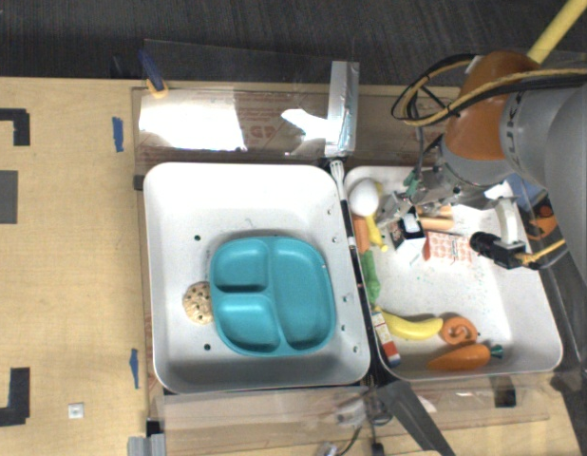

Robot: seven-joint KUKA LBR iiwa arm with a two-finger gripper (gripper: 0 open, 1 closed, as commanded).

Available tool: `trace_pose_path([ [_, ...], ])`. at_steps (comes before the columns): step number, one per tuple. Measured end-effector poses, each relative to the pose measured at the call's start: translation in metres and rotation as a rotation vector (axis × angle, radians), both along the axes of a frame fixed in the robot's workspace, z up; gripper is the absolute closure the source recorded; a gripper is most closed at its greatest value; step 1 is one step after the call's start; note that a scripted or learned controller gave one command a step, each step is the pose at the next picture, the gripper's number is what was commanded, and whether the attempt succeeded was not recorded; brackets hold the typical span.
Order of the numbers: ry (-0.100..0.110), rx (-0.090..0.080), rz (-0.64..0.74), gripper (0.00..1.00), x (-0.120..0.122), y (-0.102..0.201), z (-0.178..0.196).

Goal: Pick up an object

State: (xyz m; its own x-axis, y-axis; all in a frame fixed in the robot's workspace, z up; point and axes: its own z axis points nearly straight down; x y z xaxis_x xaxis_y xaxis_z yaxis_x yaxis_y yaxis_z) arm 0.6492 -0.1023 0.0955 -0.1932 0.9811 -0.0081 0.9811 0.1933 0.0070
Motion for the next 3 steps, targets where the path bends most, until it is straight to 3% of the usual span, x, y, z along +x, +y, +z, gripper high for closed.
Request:
trace_pose_path([
  [1, 0.023, 0.011, 0.197, 0.00, 0.013, -0.026, -0.002],
  [2, 0.018, 0.009, 0.197, 1.00, 0.015, -0.027, 0.011],
  [3, 0.018, 0.003, 0.297, 1.00, 0.016, -0.007, 0.004],
])
